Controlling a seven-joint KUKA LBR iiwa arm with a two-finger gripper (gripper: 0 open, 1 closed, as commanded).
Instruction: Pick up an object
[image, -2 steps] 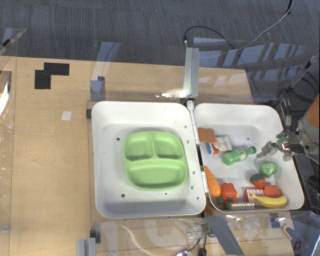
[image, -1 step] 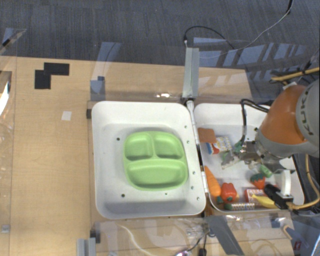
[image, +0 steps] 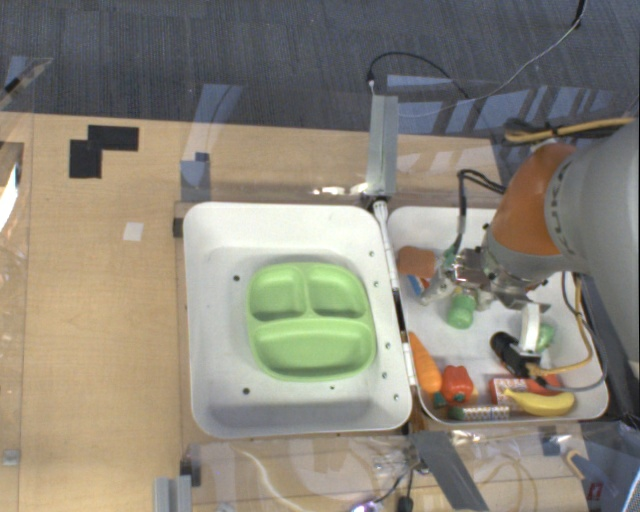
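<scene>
The tool (image: 462, 280) is hovering over a green cup (image: 460, 311) mid-right bin (image: 592, 400); its spread is unclear. Next, likely, lowering to grasp.

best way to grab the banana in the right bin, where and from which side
Grip the banana across its thick middle, coming straight down from above. It lies flat along the right bin's front wall, so side approaches look blocked, and its ends taper.

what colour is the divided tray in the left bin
Light green; the tray shows clearly in the camera view.
</scene>
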